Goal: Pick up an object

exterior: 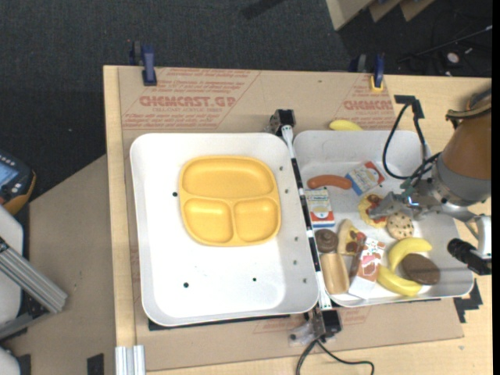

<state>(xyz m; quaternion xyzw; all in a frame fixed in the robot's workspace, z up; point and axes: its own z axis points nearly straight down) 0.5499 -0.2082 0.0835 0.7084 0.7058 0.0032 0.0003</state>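
The pick looks barely begun, judging by how things lie: the grey two-finger gripper [388, 204] sits low in the right white bin [332, 143], at the right of the frame, among the toy food, and nothing is seen lifted. Whether its fingers are released or clenched cannot be told — they are dark and small against the clutter. Its tip is just beside the round yellow-and-red toy [370, 207] and the brown-speckled round cookie [400, 226], so either could be the object aimed at; grasping and raising are left to do. In that bin I count 1 red-brown sausage [330, 182] toward the upper middle, 1 small blue-and-white packet [364, 177], 1 white carton with a red label [318, 207], 1 curved yellow banana [400, 266] at the lower right with a dark brown lump [422, 269] on it, and a few smaller pieces too jumbled to count. Another small yellow piece [344, 125] lies outside the bin's upper rim. The left white bin [148, 233] holds 1 yellow plastic tray with 3 compartments [230, 199], in the middle of the frame.
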